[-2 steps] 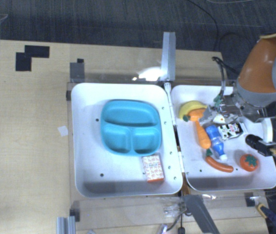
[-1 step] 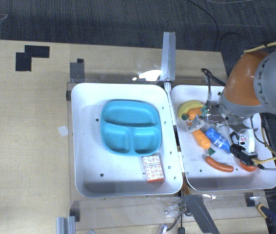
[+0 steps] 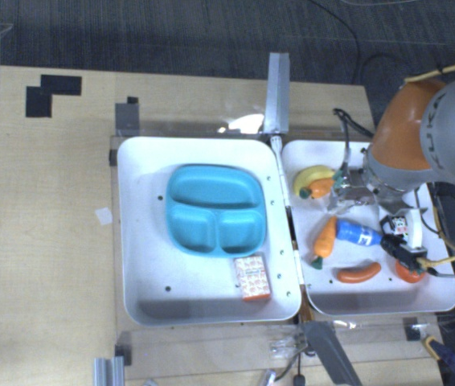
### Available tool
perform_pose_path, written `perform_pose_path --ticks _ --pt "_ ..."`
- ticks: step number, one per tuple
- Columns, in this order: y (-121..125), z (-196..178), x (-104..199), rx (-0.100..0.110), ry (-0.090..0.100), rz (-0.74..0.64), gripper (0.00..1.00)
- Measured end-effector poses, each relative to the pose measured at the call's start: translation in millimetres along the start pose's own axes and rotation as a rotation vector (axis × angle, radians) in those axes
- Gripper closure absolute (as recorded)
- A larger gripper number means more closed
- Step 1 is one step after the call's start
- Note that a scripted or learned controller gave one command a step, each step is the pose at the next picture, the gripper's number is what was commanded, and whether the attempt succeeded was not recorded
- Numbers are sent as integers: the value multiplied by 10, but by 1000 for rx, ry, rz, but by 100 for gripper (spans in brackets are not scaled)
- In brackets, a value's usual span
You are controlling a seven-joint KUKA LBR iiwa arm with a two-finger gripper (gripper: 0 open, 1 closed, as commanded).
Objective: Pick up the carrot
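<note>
Carrot (image 3: 324, 239) lying tilted in right bin (image 3: 444, 300), touching blue bottle (image 3: 359, 233). Hand (image 3: 348, 193) low over same bin, near banana (image 3: 313, 176). Cannot tell if hand open or closed.

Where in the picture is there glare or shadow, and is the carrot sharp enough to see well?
Camera view: a bright glare patch lies on the bench behind the left bin; soft shadow darkens that bin's near inner wall; the carrot in the right bin is evenly lit, a little soft but clear; the gripper area is blurred and cluttered.
</note>
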State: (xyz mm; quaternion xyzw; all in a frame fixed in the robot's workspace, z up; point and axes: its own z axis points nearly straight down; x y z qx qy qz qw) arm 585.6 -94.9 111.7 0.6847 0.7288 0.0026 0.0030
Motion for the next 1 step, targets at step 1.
perform_pose_path --ticks 1 --pt "-49 -1245 719 4 -1 396 100"
